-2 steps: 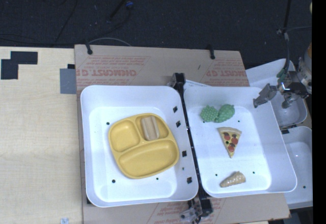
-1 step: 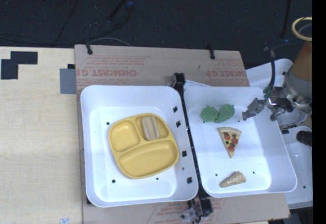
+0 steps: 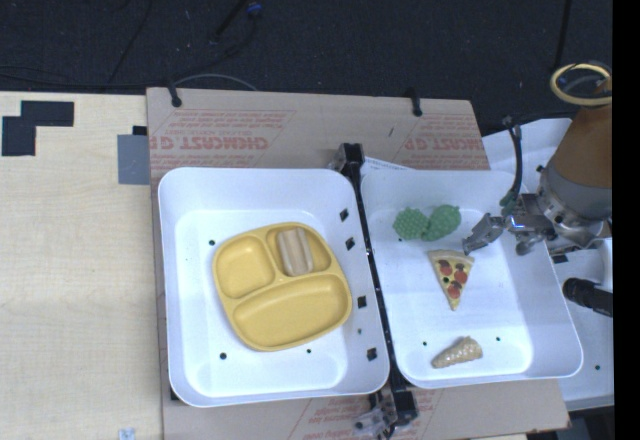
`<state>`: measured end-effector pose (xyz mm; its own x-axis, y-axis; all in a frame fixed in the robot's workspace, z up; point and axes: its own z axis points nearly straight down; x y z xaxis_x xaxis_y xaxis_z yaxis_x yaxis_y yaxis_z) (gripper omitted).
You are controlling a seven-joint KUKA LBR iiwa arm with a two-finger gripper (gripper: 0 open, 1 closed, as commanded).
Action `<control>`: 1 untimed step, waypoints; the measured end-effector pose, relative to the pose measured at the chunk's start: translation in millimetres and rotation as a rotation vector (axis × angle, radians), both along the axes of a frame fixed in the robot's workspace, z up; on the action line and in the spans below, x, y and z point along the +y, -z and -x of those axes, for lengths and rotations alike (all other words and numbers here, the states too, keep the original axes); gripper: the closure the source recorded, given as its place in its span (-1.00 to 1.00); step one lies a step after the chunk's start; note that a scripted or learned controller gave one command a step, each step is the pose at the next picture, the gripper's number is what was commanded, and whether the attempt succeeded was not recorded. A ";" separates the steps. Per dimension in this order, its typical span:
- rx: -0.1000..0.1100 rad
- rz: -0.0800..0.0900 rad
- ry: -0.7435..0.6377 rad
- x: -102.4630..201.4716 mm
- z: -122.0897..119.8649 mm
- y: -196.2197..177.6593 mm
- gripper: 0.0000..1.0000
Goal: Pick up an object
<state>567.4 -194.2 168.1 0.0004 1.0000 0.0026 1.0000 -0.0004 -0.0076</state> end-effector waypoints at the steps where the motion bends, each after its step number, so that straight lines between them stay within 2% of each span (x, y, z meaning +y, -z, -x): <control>1: -0.001 0.000 0.000 -6.0 2.6 46.0 -1.00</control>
<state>564.7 -200.2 122.2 0.0009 1.0000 0.0021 1.0000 -0.0008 -0.0070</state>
